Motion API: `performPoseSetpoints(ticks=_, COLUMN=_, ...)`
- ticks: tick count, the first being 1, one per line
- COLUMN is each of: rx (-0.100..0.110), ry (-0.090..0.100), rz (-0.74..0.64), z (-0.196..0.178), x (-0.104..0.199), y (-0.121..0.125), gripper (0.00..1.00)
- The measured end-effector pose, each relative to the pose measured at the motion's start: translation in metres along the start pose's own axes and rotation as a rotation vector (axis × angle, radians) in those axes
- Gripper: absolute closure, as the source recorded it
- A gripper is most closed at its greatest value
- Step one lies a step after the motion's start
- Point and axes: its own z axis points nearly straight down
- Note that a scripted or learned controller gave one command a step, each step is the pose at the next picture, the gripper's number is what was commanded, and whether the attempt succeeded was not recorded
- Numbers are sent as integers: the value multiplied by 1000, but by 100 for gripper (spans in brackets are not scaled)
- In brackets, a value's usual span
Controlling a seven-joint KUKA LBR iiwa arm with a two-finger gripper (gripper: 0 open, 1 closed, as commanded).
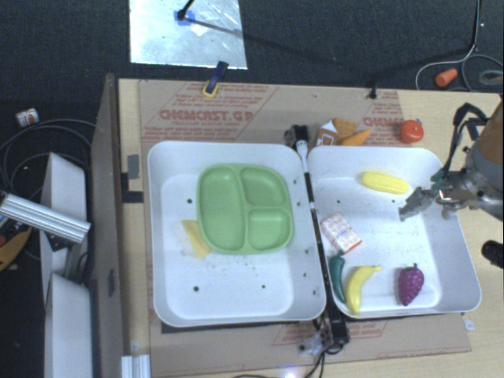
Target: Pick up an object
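- Camera view, starting at your far left: the left bin [169,290] holds a green divided plate [244,209], lying flat near the middle of the bin floor.
- Just beside the plate's lower left edge you see a small yellow piece [194,238], touching or nearly touching the plate rim.
- Move to the seam between the bins: behind it, on the bench board, an orange carrot-like toy [354,137] lies outside both bins.
- In the right bin [465,286], near its left wall, you find a small white and red box [340,233], tilted.
- Below the box, a dark green pepper [337,274] rests against the left wall, and a yellow banana [358,283] lies just beside it.
- Toward the back of the bin lies a yellow corn cob [385,183].
- A purple grape bunch [409,283] sits near the front edge, right of the banana.
- A red tomato-like toy [410,131] rests on the bench behind the bin.
- At your right, the gripper [413,204] hangs over the bin, between corn and grapes, apart from both; you cannot tell how wide the claw stands, and nothing shows in it.
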Motion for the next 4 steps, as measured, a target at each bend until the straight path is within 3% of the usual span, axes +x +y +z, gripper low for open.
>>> performPoseSetpoints(ticks=1, rx=-7, ry=-3, rz=-4, z=26, x=-44, y=105, gripper=0)
performPoseSetpoints(ticks=2, rx=-3, ry=0, rz=-6, z=148, x=-10, y=148, gripper=0)
performPoseSetpoints(ticks=3, rx=-5, ry=-2, rz=-5, z=132, x=-13, y=148, gripper=100)
performPoseSetpoints(ticks=4, rx=-10, ry=3, rz=-11, z=35, x=93, y=150, gripper=100)
